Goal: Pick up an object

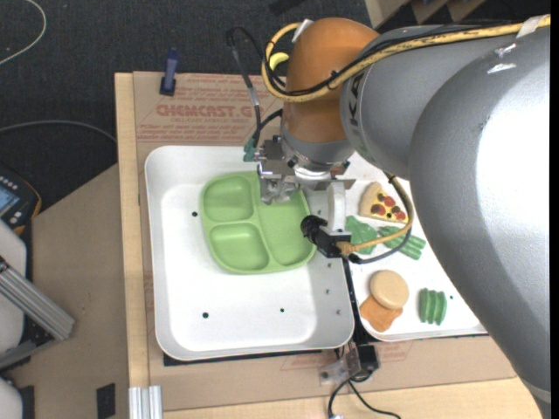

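camera view: 2 white bins. left bin (pixel 244 321): 1 green three-section plate (pixel 236 225), lying flat. gripper (pixel 279 184) sits over the plate's top right rim; can't tell how open it is or if it has hold of anything. right bin (pixel 458 321): 1 pizza slice (pixel 383 202), 1 tan bun (pixel 387 297), 2 green pieces: leafy one (pixel 384 234), pod (pixel 431 305). brown printed board (pixel 201 112) underneath, 1 blue clip (pixel 169 72) at its far edge, dark carpet (pixel 105 24) around

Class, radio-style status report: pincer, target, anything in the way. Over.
Pincer at upper-right rim of green three-compartment plastic plate. Plate flat in left white bin. Toy pizza slice apart, in right white bin.
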`<state>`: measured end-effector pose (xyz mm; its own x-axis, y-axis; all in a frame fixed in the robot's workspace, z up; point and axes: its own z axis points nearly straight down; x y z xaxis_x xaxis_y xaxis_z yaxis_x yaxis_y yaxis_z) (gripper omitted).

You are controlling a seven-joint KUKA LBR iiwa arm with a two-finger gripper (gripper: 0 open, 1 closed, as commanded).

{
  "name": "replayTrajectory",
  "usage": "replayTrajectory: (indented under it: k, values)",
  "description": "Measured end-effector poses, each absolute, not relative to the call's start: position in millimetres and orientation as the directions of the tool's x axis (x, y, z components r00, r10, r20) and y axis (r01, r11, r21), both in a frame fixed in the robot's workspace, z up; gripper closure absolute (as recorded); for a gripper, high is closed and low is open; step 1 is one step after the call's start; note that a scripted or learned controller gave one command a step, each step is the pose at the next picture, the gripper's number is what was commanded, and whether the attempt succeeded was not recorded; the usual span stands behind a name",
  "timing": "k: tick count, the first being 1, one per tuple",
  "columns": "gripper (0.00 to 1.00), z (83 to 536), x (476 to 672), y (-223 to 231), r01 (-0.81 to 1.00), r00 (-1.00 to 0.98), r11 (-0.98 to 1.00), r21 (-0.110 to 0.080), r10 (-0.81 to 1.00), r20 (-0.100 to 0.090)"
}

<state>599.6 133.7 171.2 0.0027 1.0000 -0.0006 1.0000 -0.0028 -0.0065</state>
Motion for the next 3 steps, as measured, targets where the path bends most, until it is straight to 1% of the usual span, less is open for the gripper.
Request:
replayTrajectory:
  k: [1, 2, 3]
  values:
    - [1.0, 185.5, 549.3, 51.1, 1.0, 0.008, -0.008, -0.006, 1.0, -0.001]
    - [1.0, 308.8, 508.4, 110.2, 1.0, -0.005, 0.005, 0.005, 1.0, 0.002]
    - [1.0, 313.0, 477.8, 149.9, 1.0, -0.004, 0.004, -0.003, 1.0, 0.001]
